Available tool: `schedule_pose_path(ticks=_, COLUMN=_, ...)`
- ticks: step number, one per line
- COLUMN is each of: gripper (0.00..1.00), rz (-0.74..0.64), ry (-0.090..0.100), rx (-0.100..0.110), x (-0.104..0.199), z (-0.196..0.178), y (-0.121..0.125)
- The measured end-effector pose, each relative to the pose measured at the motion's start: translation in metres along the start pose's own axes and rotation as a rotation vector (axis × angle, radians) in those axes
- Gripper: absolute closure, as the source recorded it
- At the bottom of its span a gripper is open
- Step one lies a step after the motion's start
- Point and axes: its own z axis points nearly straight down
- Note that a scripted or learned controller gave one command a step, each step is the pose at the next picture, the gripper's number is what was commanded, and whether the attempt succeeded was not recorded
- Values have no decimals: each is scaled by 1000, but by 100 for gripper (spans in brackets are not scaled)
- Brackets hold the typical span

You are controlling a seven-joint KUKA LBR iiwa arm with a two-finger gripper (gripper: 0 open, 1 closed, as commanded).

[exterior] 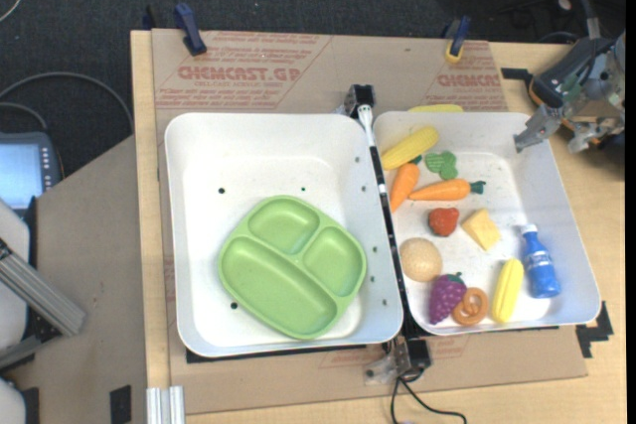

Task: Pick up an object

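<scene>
My end effector hung at the right bin's far right corner, gripping nothing; how wide it stood I could not tell. The toys lay crowded in that bin. I judged the blue bottle the best pick: it lay nearest that corner's side and stood apart from the cheese. Coming straight down over its middle would avoid nudging the corn beside it.
</scene>
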Motion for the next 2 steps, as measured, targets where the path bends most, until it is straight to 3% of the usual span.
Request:
schedule_pose_path(ticks=1, gripper=0, rz=-7, ry=5, rx=7, x=65, z=105, y=49)
schedule_pose_path(ticks=2, gripper=0, rz=1, ry=3, rx=9, x=66, z=165, y=29)
